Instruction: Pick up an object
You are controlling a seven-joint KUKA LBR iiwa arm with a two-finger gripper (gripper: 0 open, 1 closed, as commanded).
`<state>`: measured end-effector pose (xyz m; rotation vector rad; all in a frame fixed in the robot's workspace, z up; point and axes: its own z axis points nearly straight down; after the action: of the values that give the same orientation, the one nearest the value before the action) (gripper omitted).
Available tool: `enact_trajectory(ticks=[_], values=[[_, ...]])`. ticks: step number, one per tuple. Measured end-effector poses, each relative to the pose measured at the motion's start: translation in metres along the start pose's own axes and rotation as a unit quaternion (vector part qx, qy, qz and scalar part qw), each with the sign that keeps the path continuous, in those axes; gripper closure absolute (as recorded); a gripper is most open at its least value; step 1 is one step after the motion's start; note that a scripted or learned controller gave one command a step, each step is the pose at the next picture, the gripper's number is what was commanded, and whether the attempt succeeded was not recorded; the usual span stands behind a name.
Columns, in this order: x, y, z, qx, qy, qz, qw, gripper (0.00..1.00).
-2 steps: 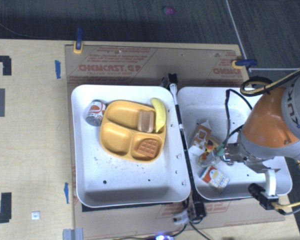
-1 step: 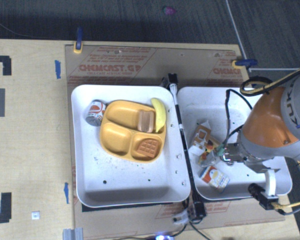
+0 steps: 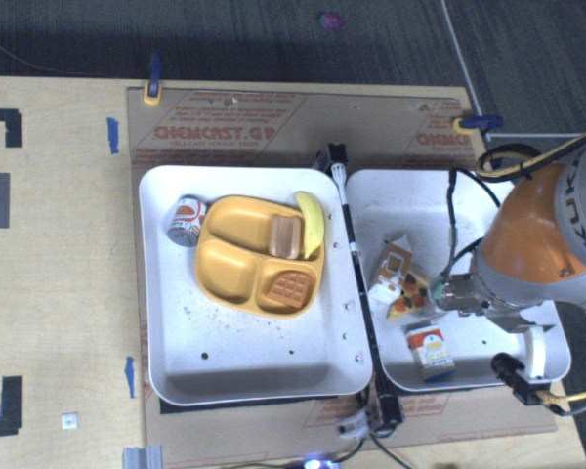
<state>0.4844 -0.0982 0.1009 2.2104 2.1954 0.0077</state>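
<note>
The right bin [image 3: 422, 182] holds a white-and-orange packet [image 3: 393, 266], a small heap of colourful pieces [image 3: 408, 299] and a small red-and-white box [image 3: 430, 350]. My gripper [image 3: 451, 292] hangs low over this bin, right beside the colourful pieces and above and to the right of the box. The arm's orange band and grey wrist cover most of the gripper from above. I see nothing held in it.
The left bin [image 3: 176, 360] carries a yellow divided tray [image 3: 225, 257] with a brown block [image 3: 285, 234] and a waffle [image 3: 291, 287], a banana [image 3: 313, 225] on its right rim and a can [image 3: 185, 220] at its left. Cables run along the ridge between the bins.
</note>
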Motion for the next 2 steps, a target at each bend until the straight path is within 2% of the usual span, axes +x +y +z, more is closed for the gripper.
enact_trajectory(ticks=[1, 2], values=[[0.0, 0.0, 0.0, 0.0, 0.0, 0.0, 1.0, 0.0], [0.004, -0.003, 0.011, 0.006, 0.006, -0.002, 1.0, 0.0]])
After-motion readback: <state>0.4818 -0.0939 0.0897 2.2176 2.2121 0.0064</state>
